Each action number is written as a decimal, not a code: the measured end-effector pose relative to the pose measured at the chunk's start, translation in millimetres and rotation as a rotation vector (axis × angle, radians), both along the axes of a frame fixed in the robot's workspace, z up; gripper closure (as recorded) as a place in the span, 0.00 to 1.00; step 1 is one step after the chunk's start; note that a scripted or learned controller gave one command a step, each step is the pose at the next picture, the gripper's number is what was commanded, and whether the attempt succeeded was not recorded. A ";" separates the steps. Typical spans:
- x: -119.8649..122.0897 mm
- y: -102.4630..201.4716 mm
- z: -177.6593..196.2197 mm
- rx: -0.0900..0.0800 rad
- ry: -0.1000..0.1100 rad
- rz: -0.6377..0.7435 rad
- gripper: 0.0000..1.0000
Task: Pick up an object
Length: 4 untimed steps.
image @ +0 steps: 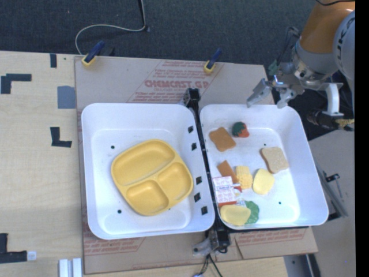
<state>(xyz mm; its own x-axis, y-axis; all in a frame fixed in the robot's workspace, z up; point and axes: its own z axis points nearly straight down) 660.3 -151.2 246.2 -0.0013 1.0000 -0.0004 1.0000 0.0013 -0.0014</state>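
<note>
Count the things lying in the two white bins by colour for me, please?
Yellow: 4 (divided plate, waffle piece, round piece, piece at bottom)
Brown or tan: 3 ()
Green: 2 ()
Red-and-white packet: 1
Total: 10

arm (pixel 337 16): I saw a rounded grey shell at the top right.
band (pixel 324 27): it was a broad, glossy orange, just above the wrist.
wrist (pixel 308 68): I noted grey metal with dark fittings and thin dark cables.
gripper (pixel 270 97): it had two slim grey fingers.
bracket (pixel 332 97): I saw a white piece beside the wrist.
</note>
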 end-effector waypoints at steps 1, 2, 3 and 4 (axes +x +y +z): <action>6.4 22.4 -93.2 0.002 0.008 0.001 0.00; 7.8 50.1 -164.8 -0.001 -0.001 0.002 0.00; 7.7 54.2 -161.7 -0.002 0.001 0.000 0.00; 7.7 54.6 -151.9 -0.001 0.001 0.000 1.00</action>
